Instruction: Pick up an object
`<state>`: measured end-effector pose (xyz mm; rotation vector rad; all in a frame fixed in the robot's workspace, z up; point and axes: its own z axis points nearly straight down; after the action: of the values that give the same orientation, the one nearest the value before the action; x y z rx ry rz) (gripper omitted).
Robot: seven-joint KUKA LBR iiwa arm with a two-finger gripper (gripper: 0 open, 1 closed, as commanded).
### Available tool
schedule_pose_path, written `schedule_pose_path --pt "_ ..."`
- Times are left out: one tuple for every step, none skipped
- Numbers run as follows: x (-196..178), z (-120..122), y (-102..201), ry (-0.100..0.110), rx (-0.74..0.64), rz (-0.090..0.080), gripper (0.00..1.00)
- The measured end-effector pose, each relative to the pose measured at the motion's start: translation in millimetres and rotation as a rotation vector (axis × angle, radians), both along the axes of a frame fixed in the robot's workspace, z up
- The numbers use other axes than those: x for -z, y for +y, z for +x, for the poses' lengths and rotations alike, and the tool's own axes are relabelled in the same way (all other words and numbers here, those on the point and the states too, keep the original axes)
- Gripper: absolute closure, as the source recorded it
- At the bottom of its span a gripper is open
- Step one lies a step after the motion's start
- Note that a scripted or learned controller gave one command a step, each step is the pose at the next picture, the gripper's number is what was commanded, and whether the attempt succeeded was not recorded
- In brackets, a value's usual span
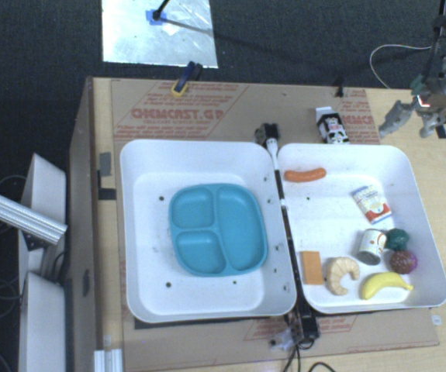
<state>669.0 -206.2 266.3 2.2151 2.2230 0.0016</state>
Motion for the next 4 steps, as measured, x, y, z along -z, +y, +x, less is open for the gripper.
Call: schedule_pose_path --pt "-18 0 0 -0.002 -0.001 0.0 0.0" --pt "-22 0 0 -0.001 -0.001 -0.001 0.0" --pt "-9 0 0 0.0 0.0 0.0 0.0" --pt "-25 0 0 -0.001 -0.001 0.0 0.0"
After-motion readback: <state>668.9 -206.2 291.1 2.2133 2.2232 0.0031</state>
